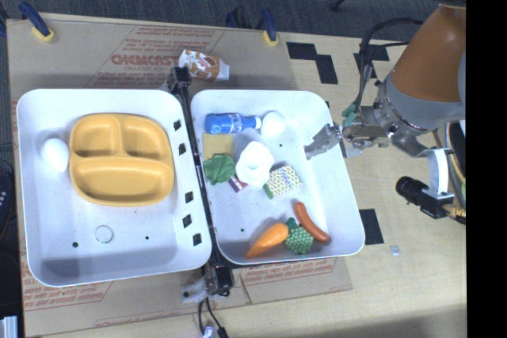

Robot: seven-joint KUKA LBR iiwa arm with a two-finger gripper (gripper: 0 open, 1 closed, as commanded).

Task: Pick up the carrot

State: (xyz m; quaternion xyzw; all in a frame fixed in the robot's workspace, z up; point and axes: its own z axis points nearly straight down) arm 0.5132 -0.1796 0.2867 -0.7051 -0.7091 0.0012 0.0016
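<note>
Grey arm (pixel 424 83) with orange band reaching in from the right, high over the bench. Gripper (pixel 323 142) poised above the right rim of the right bin, clear of every item, holding nothing; cannot tell whether spread or clenched from this slant.

Left bin (pixel 40 233), shallow and white: taken up mostly by a yellow divided tray (pixel 121 157), three compartments, lying flat toward the back. Just left of the tray, a white egg (pixel 55 153) near the bin's left wall.

Right bin (pixel 337 194), touching the left one along the centre seam: crowded. At the back, a blue bottle (pixel 230 123) on its side, with a small white ball (pixel 273 123) just beside its cap end. Below the bottle, a yellow flat block (pixel 219 144). In the middle, a white cup-like item (pixel 255 162), with a green leafy piece (pixel 220 168) to its left and a patterned packet (pixel 283 180) to its right. Near the front wall, the carrot (pixel 268 240), orange, lying tilted, its thick end touching a green knobbly toy (pixel 299 240); just right of that, a red-orange sausage (pixel 311 222) lying at a slant. Carrot well apart from the gripper, at the bin's near edge.

Behind the bins, on the cardboard, a small brown-and-white packet (pixel 203 65). Blue clamps (pixel 268 24) along the cardboard's back edge.
</note>
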